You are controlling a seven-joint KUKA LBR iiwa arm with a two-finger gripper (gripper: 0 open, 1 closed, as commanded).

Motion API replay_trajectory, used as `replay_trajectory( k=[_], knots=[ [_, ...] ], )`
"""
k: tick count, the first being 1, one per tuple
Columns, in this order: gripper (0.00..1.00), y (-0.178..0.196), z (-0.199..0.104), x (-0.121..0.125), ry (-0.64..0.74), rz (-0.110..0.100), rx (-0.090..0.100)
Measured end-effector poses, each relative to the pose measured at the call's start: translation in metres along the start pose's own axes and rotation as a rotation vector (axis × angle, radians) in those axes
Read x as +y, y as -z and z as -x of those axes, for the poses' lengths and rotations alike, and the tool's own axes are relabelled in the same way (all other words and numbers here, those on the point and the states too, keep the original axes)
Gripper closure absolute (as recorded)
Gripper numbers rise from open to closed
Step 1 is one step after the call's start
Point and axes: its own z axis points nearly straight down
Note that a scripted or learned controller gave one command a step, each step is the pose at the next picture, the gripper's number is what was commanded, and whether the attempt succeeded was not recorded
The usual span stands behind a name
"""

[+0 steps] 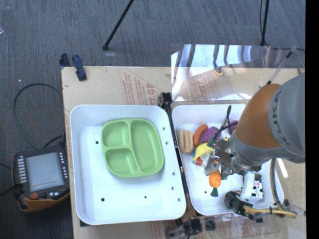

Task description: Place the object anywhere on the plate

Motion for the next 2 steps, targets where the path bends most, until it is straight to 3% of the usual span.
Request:
replay_trajectory(
  k=[1,2],
  knots=[
    [1.0,0.0,-0.091,0.022,-0.078,0.004,0.003],
    [1.0,0.0,-0.151,0.01,-0.19,0.004,0.0]
  ],
)
